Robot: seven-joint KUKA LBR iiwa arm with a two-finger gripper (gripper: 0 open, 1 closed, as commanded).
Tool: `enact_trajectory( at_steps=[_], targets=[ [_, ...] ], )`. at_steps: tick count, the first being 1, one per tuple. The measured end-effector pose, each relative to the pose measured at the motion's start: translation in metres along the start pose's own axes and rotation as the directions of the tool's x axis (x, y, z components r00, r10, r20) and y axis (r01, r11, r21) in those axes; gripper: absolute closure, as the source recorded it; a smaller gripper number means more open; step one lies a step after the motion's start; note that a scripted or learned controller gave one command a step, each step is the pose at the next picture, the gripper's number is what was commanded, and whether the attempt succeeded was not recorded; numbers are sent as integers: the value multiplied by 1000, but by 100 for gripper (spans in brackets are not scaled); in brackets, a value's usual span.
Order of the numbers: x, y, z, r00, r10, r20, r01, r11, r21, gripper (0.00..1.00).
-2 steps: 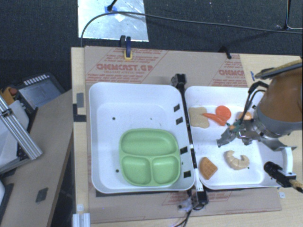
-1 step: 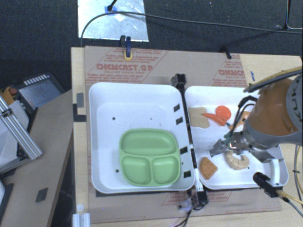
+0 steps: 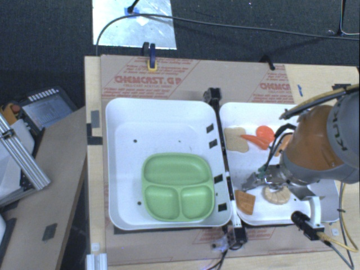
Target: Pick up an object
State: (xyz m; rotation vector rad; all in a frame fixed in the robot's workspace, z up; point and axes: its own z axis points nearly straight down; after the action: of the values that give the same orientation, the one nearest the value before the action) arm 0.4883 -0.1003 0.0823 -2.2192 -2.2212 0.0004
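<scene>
My gripper [image 3: 254, 180] hangs low over the right bin [image 3: 247, 112], reaching in from the right below the arm's orange band [image 3: 310, 139]. A tan square cracker [image 3: 245, 202] lies just below the gripper tip, near the bin's front left corner. A round beige cookie [image 3: 277, 195] sits to the right of the tip, partly under the wrist. Further back lie a pale beige slab [image 3: 236, 140] and an orange-red piece [image 3: 262, 135]. I see nothing held by the gripper.
The left bin [image 3: 129, 122] holds a green divided plate [image 3: 178, 185]. A black divider strip [image 3: 220, 151] runs between the bins. Cardboard [image 3: 169, 77] lies under both bins, with a yellow clamp [image 3: 151, 58] at the back.
</scene>
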Motion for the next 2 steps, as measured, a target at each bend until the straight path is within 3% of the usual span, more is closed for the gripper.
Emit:
enact_trajectory(
  at_steps=[1, 2],
  targets=[
    [0, 1, -13, 1000, -1, 1, 1, 1000, -4, 100],
    [-1, 7, -76, 1000, -3, 3, 3, 1000, -9, 100]
  ],
)
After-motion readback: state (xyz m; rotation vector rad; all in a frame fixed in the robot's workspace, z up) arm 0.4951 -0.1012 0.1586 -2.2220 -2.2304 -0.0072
